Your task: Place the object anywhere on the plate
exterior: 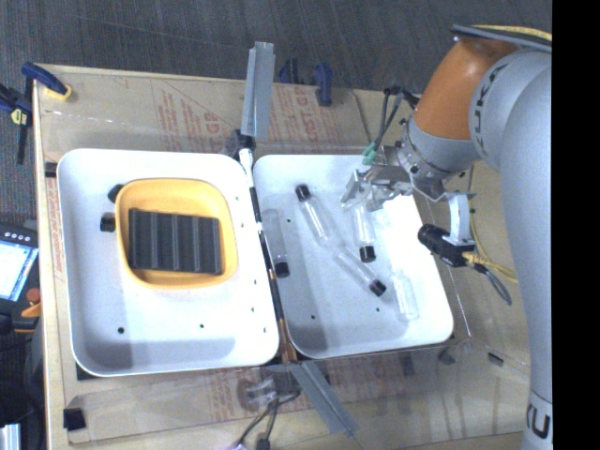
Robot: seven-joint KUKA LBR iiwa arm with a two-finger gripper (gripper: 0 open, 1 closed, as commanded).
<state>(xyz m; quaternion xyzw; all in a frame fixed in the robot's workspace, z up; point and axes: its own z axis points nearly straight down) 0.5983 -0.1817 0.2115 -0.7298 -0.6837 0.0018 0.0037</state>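
— Clear tubes (314,212) with black caps, that's what it's after, I reckon. Several lie loose in the right bin (427,317): one up near the middle divider, one (361,275) lower down towards the centre, another (405,295) close to the right wall.

— And the plate?

— Over in the left bin (84,251), the yellow plate (178,195) with a dark ribbed insert (175,242) sitting in it. Nothing from the right bin is on it yet.

— So what's the arm doing?

— The gripper (368,193) sits low over the upper part of the right bin, near its back edge. There's something glassy around the tip, maybe a tube (367,235) running down from it to a black cap, but it's all glare and clear plastic. I can't tell how wide the claw is, or whether it has hold of anything.

— Picking stage, then?

— That's my guess: still at the grasp, not the carry. Next it needs a firm hold on one tube, a clean lift clear of the bin wall, then a move across the divider to the left and a drop onto the yellow plate. Those tubes look slippery and apt to roll.
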